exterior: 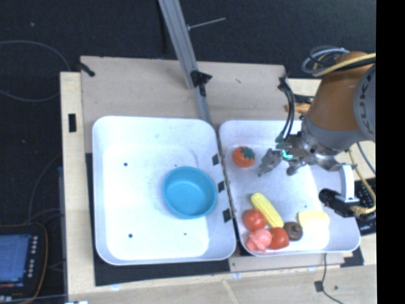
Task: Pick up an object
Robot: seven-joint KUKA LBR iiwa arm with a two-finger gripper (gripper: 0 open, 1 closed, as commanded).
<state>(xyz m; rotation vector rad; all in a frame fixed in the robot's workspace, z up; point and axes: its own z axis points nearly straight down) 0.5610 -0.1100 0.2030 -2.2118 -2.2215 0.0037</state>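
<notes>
The small round orange-red toy fruit with a green top (243, 156) lay on the floor of the right white bin (329, 242), just left of the claw (280, 164), not touching it. The claw hung over that bin with its two grey fingers (268, 163) spread apart, nothing between them. Below the claw, near the bin's front wall, sat a yellow toy banana (267, 209), red toy tomatoes (255, 220), a pink piece (258, 240), a brown ring (293, 231) and a pale yellow block (313, 221); far to its left, a blue plastic bowl (189, 192) stood in the left white bin (111, 170).

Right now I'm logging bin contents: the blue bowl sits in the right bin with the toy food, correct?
Not quite. The camera view shows the blue bowl alone in the left bin; the toy food, like the banana, lies in the right bin.
</notes>
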